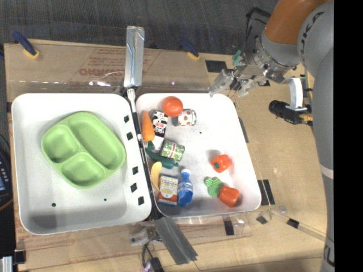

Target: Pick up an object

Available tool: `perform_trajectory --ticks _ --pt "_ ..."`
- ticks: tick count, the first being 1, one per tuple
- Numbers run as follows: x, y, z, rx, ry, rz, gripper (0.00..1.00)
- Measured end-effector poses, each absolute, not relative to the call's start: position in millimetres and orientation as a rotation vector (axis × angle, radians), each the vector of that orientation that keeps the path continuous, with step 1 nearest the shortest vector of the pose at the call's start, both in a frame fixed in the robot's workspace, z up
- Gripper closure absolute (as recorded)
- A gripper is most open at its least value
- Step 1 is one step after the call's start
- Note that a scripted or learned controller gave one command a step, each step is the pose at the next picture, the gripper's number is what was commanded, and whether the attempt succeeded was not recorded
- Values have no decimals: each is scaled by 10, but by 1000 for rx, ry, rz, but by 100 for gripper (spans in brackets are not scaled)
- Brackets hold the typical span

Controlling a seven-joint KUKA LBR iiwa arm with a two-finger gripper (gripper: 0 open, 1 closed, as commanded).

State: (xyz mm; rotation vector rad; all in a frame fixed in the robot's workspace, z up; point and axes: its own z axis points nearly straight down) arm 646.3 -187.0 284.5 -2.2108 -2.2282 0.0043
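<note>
Brown board covers the bench, and two shallow white bins sit side by side on it. Left bin holds a green divided plate and nothing to pick among. Right bin carries the toys: along its left wall an orange carrot stands near a black-and-white piece, with a green-labelled can just below them, then a yellow banana shape, a small carton and a blue bottle packed close at the near edge. Farther back lie a red tomato and a small spotted cup, touching or nearly so. Toward the right, well apart from the rest, sit an orange pepper and a red strawberry-like piece with green leaves.

At the far right corner of that bin the claw hovers above the rim, holding nothing; how far its jaws are spread I cannot tell.

Judging by this, the task is at the approach stage, no object chosen yet. Next the arm needs to swing left over the bin and descend on a target. The pepper looks easiest, standing clear of neighbours; the crowded left row risks a snagged or double grasp.
</note>
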Motion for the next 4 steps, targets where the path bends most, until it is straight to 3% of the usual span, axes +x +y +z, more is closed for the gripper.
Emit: perform_trajectory --ticks 1,2,3,4 --pt "5819 -2102 1722 -2322 -2108 7 0" --pt "5414 -2039 917 -2476 -1929 3 0" --pt "5097 -2024 917 -2493 -1906 2 0" --pt "5096 -2030 1011 -2490 -1910 4 100"
